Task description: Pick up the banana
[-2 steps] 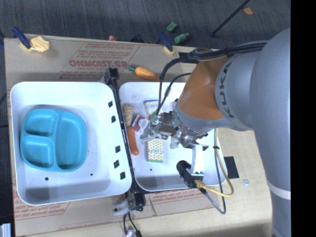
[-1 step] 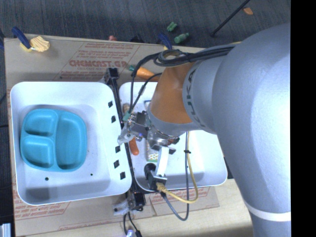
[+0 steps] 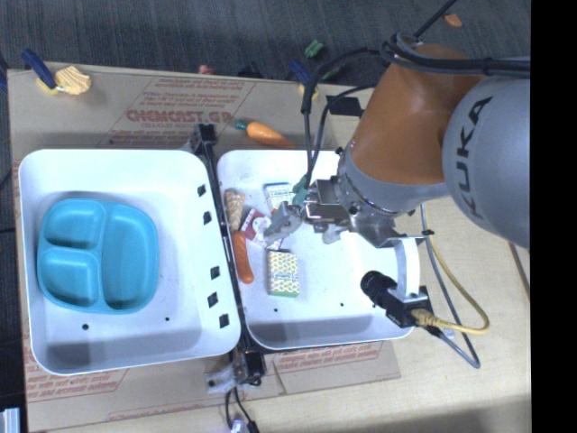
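Over the right bin (image 3: 335, 282), your pincer (image 3: 281, 220) is hovering low, apart or together I cannot tell; what seems the banana (image 3: 72, 81) is lying well apart, on the desk (image 3: 514, 377) beyond the left bin (image 3: 117, 350); so this reach is likely aiming wrong.

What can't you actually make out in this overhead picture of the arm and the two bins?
- Hand: small and blurred; open or shut unclear, and nothing is visibly held.
- Banana: none recognisable; the arm covers part of the right bin.
- Small box: print too small to read.
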